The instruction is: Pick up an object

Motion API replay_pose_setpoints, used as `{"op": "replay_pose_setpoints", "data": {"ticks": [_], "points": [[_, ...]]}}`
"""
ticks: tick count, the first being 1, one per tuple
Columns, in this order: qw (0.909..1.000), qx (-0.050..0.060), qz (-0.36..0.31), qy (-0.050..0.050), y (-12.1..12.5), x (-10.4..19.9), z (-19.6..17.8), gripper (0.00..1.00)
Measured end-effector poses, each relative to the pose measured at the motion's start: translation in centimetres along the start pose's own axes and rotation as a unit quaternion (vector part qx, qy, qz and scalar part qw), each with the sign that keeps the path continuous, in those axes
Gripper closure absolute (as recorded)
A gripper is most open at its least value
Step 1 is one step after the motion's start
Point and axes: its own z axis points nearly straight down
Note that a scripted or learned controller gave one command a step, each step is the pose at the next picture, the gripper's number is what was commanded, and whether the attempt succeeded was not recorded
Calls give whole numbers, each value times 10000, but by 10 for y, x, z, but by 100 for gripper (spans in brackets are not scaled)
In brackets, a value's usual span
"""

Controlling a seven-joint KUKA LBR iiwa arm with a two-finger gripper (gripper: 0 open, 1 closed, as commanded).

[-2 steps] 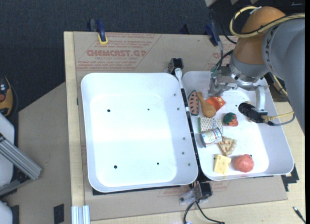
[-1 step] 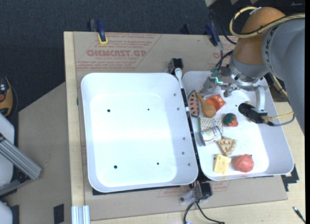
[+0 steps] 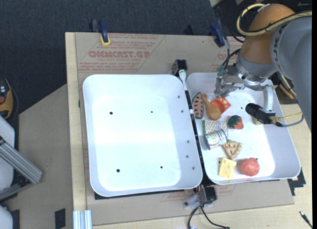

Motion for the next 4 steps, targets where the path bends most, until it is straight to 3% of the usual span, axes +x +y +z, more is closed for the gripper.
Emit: {"op": "replay_pose_setpoints", "data": {"ticks": [1,2,3,4], "points": [[10000,7,0,1,0,0,1,0],[9999,103,-4,32,-2,-9,39,0],[10000,75,-4,28,0,-9,26,100],[10000,21,-46,41,22,61,-70,100]]}}
